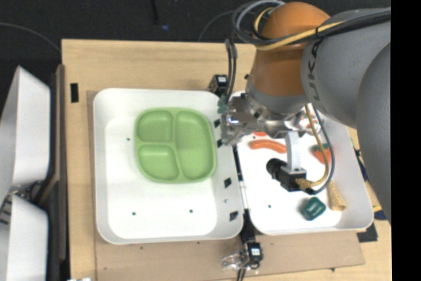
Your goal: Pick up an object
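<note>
Now the gripper [245,120] hangs over the right bin [279,210], open or closed I can't tell. The small teal block [313,208] looks light and stiff: pinch its flat sides.

The arm [348,69] reaches in, its pincer [231,120] lowered.

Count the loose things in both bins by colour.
Light green: 1, divided plate, left bin.
Orange: 2, long piece and part-hidden piece, right bin.
Dark green: 1, small block, right bin.
Tan: 1, stick, right bin.
Total: 5.
</note>
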You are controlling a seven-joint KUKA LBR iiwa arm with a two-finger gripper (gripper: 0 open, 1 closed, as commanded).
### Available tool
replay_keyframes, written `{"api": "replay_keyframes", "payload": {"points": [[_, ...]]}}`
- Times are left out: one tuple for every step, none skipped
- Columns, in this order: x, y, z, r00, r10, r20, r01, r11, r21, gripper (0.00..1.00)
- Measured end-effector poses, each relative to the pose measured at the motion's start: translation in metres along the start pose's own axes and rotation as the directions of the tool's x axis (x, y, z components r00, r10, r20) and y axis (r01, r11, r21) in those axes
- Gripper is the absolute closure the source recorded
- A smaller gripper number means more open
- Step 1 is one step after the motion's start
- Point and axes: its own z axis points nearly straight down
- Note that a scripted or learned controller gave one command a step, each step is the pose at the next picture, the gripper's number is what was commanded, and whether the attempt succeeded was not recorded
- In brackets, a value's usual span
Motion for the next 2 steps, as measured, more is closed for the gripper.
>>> {"api": "replay_keyframes", "payload": {"points": [[0.0414, 0.0117, 0.0033, 1.0, 0.001, 0.001, -0.001, 1.0, 0.001, 1.0], [0.0392, 0.0113, 0.0031, 1.0, 0.005, 0.001, -0.005, 1.0, 0.002, 0.0]]}}
